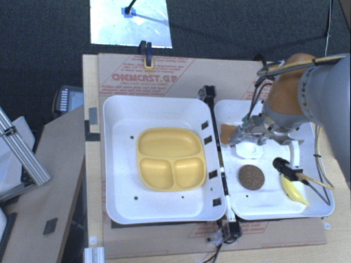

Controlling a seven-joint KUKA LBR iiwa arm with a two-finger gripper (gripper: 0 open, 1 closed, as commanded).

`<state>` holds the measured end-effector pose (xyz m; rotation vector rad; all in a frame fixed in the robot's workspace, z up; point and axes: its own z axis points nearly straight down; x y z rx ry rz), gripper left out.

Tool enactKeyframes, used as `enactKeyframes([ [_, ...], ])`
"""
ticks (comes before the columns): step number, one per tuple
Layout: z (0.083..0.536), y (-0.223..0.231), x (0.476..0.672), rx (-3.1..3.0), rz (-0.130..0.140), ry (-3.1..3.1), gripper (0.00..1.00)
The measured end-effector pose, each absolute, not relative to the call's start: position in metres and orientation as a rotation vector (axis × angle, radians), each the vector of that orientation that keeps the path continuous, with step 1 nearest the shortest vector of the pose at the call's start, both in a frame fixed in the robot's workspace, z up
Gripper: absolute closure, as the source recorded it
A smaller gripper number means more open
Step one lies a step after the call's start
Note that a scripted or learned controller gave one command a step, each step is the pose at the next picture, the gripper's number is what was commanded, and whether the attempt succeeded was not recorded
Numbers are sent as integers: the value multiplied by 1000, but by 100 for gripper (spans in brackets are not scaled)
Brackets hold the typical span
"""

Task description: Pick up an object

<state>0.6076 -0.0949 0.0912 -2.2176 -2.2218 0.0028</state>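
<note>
In the right bin (230, 204) lie a round brown cookie-like disc (251, 177), a yellow banana (293, 190) with a black end, a white round object (247, 150) and a brown flat piece (227, 133) at the left wall. My gripper (248, 137) hangs low over the back half of this bin, directly above the white round object and just right of the brown piece. The grey arm with its orange band (285, 95) comes in from the right.
The left bin (118, 114) holds a yellow three-compartment tray (169, 159). A black divider clip strip (215, 147) runs between the bins. Cables (318, 174) trail along the right bin's right side. Cardboard (164, 75) lies under both bins.
</note>
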Motion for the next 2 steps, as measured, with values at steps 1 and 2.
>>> enactKeyframes([
  [1, 105, -95, 609, -2221, -2, -2225, 100],
  [2, 150, -100, 615, -2222, -6, -2229, 100],
])
